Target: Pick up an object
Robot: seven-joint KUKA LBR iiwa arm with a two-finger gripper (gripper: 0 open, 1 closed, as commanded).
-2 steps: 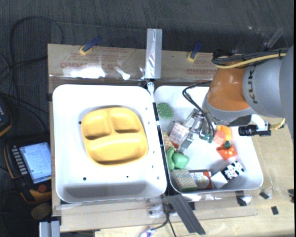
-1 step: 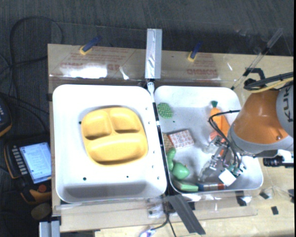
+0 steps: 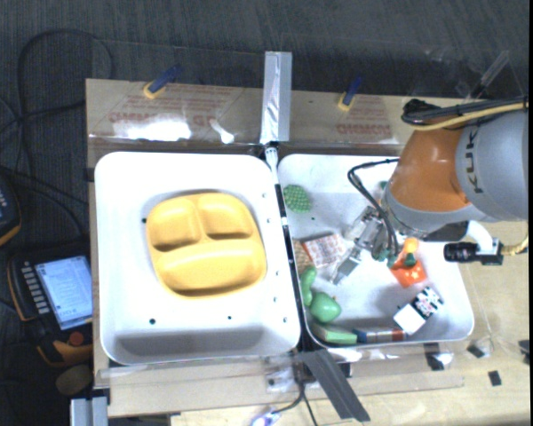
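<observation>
Nearest, flat against the near wall of the right bin [image 3: 462, 327]: one pen [image 3: 362, 334] with a green end, pointing along that wall.

Reaching in from the right edge of the bench: the arm [image 3: 502, 162], bent over the right bin's far right corner, orange band turned toward the bin's middle, wrist angled down and to the left. Gripper [image 3: 345, 269] low over the bin floor near its middle; cannot tell whether the pincer is wide or narrow.

Just beside the gripper, toward the left wall: one printed packet [image 3: 318, 251], flat on the floor.

Counted in the right bin besides:
- two green lumps [image 3: 322, 307], close together by the left wall near the near left corner
- one green mesh disc [image 3: 296, 198] near the far left corner
- one orange toy [image 3: 407, 269] just right of the gripper
- one black-and-white block [image 3: 424, 305] toward the near right corner

In the left bin [image 3: 115, 264]: one yellow tray [image 3: 207, 242] with three compartments, lying in the middle.
</observation>
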